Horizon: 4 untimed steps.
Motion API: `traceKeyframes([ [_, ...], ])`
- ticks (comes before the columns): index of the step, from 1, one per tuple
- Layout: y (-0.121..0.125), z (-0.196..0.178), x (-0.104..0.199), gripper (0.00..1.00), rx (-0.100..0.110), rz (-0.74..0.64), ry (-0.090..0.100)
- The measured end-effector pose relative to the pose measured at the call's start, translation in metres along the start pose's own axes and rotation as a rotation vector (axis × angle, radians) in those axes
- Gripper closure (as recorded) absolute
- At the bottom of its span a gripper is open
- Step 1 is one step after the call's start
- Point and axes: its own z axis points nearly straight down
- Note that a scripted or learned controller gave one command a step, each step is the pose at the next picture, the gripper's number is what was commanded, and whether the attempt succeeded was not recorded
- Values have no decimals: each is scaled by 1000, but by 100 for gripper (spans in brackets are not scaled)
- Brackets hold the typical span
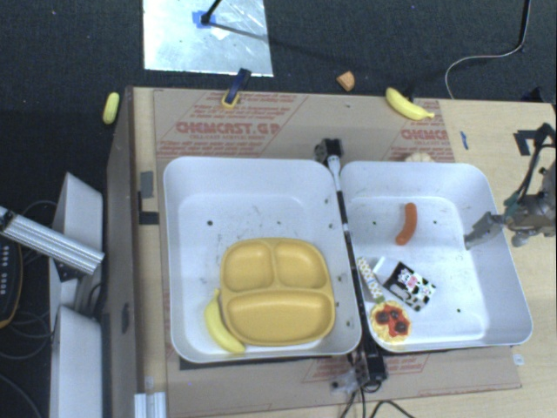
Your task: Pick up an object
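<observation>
The right bin (500, 316) holds an orange sausage (406, 223) lying near its middle. A black-and-white cow-patterned toy (411, 286) sits toward the front, with a small white patterned strip (371, 277) to its left. A round pizza-like disc (392, 320) rests at the front left corner. The gripper (479, 232) hangs over the right bin's right wall, to the right of the sausage and apart from every object. The left bin (187, 233) holds a yellow divided plate (277, 288) with a banana (219, 325) tucked against its front left edge.
On the bench behind the bins lie a banana (407, 103), a small orange piece (346, 80) and a blue-and-yellow clamp (235, 85). A yellow item (110, 107) lies off the bench's left corner. A silver sheet (207, 23) lies on the dark floor.
</observation>
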Motion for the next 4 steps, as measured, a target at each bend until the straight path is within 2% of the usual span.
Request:
traceKeyframes([
  [1, 57, 79, 51, 0, 2, 0, 2],
  [2, 96, 148, 66, 0, 1, -1, 1],
  [3, 97, 137, 66, 100, -3, -3, 0],
  [4, 90, 46, 142, 100, -4, -2, 2],
])
